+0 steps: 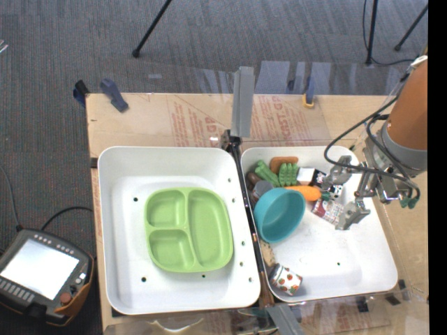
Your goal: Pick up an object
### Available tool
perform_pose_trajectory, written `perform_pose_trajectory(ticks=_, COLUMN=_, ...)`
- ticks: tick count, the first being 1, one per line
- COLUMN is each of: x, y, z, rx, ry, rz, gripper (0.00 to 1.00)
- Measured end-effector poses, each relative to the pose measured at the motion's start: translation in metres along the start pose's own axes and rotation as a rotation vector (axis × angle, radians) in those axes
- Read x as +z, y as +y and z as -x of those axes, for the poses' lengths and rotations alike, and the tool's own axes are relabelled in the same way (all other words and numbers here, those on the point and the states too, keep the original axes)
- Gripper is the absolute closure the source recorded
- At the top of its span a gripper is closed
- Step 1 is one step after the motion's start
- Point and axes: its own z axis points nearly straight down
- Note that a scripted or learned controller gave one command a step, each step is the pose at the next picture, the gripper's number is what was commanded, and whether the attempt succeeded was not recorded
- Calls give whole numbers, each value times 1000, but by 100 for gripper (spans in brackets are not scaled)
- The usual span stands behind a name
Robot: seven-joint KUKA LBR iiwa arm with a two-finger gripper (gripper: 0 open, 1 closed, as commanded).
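Observation:
My gripper [340, 190] hangs over the right bin [349, 271], its two grey fingers spread apart with nothing between them. Just beneath and left of the fingers lies a small red and white packet [325, 209]. A blue bowl [279, 213] tilts on its side at the bin's left. Behind it lie an orange carrot [305, 193], a green toy [278, 174] and a brown sausage-like piece [283, 162]. A white cup with red dots [286, 279] lies at the bin's front left corner.
The left bin [119, 180] holds a green divided plate [188, 229]. A grey upright post [242, 107] stands behind the seam between the bins. A handheld control pendant [42, 274] lies on the floor at the lower left.

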Motion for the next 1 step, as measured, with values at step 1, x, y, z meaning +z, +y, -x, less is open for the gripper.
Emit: perform_pose_trajectory(ticks=1, x=77, y=5, z=63, rx=4, ry=7, rz=2, gripper=0)
